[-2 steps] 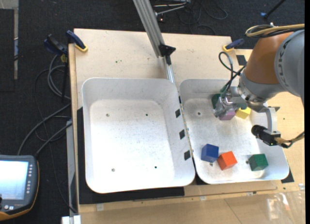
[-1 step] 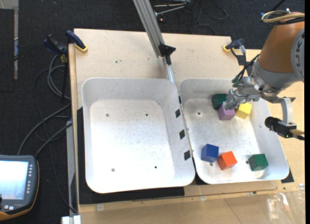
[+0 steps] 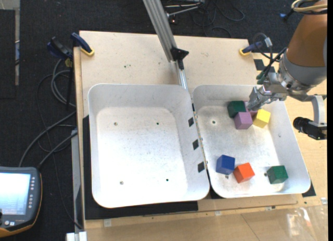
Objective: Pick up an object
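A pale bench [image 3: 135, 58] is sitting on dark carpet [image 3: 47, 5], carrying two shallow white bins side by side, with cables trailing across the floor at the far side and down the left. The left bin [image 3: 99, 99] is lying with its speckled floor bare to the light, while the right bin [image 3: 296, 167] is holding six blocks — a dark green block [image 3: 235, 108], a purple block [image 3: 243, 121] and a yellow block [image 3: 261, 118] crowding together near the far right, and a blue block [image 3: 225, 164], an orange block [image 3: 243, 172] and a green block [image 3: 277, 174] lining up along the near wall. The arm [image 3: 307, 42] is reaching in from the right, its gripper [image 3: 256, 101] hanging just above the far cluster, between the dark green and yellow blocks; I cannot tell how its claw is standing. A wide patch of bin floor is lying free between the two clusters.
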Tool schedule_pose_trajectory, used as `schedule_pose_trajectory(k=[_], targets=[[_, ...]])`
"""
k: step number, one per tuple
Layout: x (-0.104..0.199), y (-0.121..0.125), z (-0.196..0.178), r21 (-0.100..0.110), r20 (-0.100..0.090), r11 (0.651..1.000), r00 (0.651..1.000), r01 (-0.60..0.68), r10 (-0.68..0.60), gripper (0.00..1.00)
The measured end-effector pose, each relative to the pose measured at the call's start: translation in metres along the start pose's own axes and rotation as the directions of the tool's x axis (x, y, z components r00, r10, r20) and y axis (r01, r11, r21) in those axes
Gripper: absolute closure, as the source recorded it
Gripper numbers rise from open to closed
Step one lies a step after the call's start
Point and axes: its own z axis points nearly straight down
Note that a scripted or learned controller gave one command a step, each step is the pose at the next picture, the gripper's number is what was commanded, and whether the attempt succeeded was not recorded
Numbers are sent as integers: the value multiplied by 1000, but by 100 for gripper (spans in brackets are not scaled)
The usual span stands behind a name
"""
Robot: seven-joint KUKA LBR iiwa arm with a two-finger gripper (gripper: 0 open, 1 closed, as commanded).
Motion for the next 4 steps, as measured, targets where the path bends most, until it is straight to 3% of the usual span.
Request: schedule_pose_trajectory(k=[3,4], targets=[[160,15,8,4,-4,1000,1000,6,-6,100],[214,4,4,6,-3,1000,1000,6,-6,100]])
